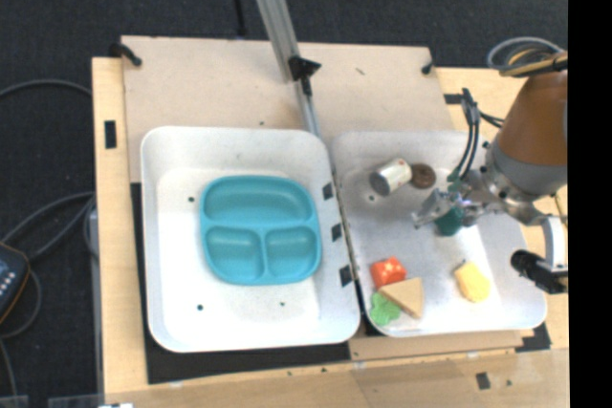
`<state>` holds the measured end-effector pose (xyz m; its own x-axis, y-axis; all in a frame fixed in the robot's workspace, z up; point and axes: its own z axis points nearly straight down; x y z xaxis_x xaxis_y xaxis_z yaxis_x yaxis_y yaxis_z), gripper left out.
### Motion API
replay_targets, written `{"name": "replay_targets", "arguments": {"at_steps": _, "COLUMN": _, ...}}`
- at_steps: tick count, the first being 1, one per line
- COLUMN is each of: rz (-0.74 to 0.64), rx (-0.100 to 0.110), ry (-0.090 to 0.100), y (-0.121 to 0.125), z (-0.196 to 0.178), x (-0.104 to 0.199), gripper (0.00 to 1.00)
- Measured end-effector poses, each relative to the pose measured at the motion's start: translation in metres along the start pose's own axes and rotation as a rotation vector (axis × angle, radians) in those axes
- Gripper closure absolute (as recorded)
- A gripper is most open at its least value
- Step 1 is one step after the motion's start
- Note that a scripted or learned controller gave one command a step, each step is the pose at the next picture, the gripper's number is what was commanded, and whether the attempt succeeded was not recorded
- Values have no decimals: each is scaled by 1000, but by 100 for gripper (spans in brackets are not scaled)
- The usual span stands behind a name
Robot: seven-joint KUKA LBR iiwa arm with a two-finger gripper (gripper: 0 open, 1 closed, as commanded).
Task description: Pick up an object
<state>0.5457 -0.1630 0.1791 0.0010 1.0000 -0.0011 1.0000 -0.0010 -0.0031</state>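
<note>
My gripper [442, 208] hangs over the middle of the right bin [507, 311], reaching in from the right. A small dark teal object [448, 224] lies right under or against it; whether it is held is unclear. A silver cylinder [390, 177] lies on its side to the gripper's upper left, with a brown round piece [422, 175] beside it. Near the bin's front edge are a red piece [387, 270], a tan wedge [408, 296] and a green piece [383, 310]. A yellow object [470, 282] lies at the front right.
The left bin [167, 301] holds a teal divided plate [259, 228]. A slanted metal post [277, 10] rises from the back between the bins. Black clips line the divider between the bins.
</note>
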Motion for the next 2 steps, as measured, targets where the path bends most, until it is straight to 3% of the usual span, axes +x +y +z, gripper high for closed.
{"name": "replay_targets", "arguments": {"at_steps": 1, "rz": 0, "rx": 1, "ry": 0, "y": 6, "z": 55, "x": -8, "gripper": 0}}
{"name": "replay_targets", "arguments": {"at_steps": 2, "rz": 5, "rx": -7, "ry": 0, "y": 8, "z": 41, "x": -9, "gripper": 100}}
